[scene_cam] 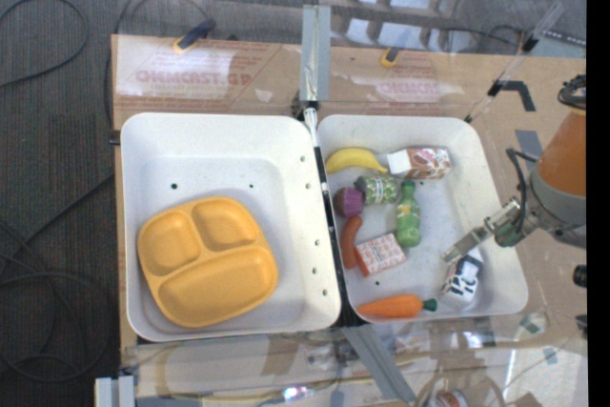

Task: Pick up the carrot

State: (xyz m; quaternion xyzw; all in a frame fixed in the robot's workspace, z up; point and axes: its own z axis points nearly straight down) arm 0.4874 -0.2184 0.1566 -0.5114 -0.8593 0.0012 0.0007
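Camera view: the carrot (391, 307) lies untouched on the floor of the right bin (496, 195), at about six o'clock against the near wall, so the pick is not yet made. The gripper (469, 248) hangs at roughly four o'clock over a black-and-white carton (462, 281), apart from the carrot; its state I cannot tell. The carrot is orange, tapered, lying flat, its green stub pointing right.

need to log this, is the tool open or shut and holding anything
tool: open, holding nothing, over the right bin, above the black-and-white carton; carrot lies untouched.
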